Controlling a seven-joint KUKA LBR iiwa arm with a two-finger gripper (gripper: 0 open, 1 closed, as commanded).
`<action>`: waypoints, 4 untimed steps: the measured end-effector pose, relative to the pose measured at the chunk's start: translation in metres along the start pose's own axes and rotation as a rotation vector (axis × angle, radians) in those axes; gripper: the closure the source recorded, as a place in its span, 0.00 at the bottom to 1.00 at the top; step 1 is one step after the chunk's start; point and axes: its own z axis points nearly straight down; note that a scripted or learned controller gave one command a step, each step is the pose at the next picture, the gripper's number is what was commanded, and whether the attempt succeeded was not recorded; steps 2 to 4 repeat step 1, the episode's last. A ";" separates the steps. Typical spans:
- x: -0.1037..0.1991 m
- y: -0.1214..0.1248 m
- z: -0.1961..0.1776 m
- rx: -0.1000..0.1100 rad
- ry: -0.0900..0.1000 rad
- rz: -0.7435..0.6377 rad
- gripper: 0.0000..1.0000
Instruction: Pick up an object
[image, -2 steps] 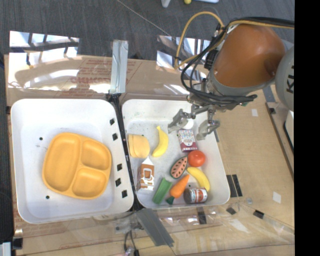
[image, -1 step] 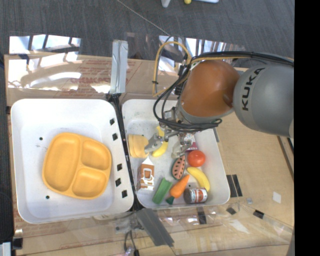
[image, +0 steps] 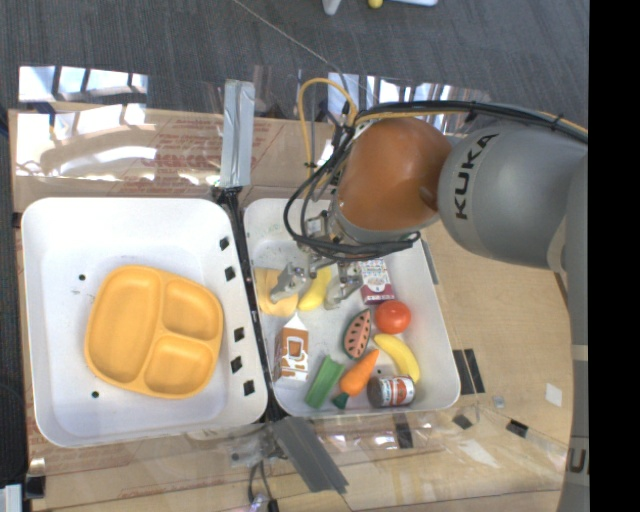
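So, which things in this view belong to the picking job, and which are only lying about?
Belonging to the job:
- two-finger gripper, low in the right white bin
- yellow banana-shaped toy under it
- red tomato, watermelon slice, orange carrot, small tin can

Lying about:
- yellow divided plastic tray in the left white bin

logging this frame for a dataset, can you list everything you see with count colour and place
bins: 2, white, side by side on the bench
divided tray: 1, yellow, left bin
tomato: 1, red, right bin
watermelon slice: 1, red and green, beside the tomato
banana: 1, yellow, below the tomato
carrot: 1, orange, right bin, near edge
green block: 1, green, left of the carrot
can: 1, dark with red label, near corner
carton: 1, orange and white, right bin
small box: 1, red and white, by the gripper
gripper: 1, metal, over a yellow item
arm: 1, grey with orange band
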 end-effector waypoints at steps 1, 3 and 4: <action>0.021 0.003 0.001 -0.004 0.000 -0.064 0.00; 0.021 0.003 0.001 -0.004 0.000 -0.064 0.00; 0.021 0.003 0.001 -0.004 0.000 -0.064 0.00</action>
